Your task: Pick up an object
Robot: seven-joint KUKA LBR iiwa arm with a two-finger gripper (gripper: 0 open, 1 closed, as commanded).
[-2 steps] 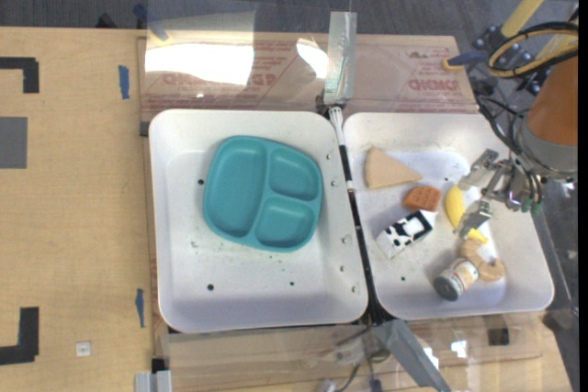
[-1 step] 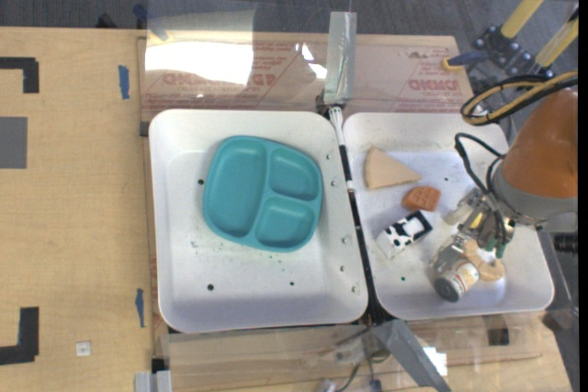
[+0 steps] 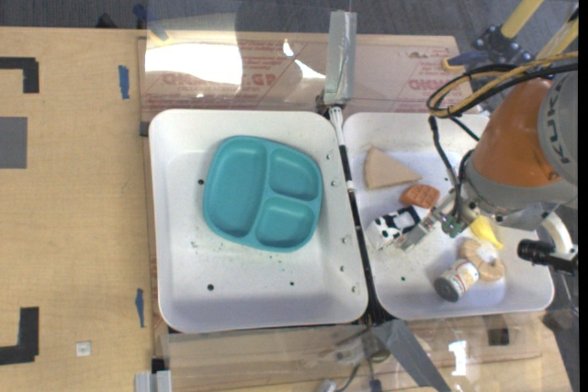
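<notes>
1. The gripper [image 3: 424, 229] was low in the right bin [image 3: 528, 296], jaws' state not discernible.
2. A black-and-white toy [image 3: 393, 224] lay just beside its tip; an orange piece [image 3: 421, 196] and tan wedge [image 3: 386, 168] were near.
3. A small can [image 3: 457, 279] lay toward the bin's front.
4. A teal divided plate [image 3: 262, 193] sat in the left bin [image 3: 184, 289].

A teal three-compartment plate [image 3: 262, 193] lies in the left white bin [image 3: 175, 289], on the wooden bench [image 3: 64, 225].
</notes>
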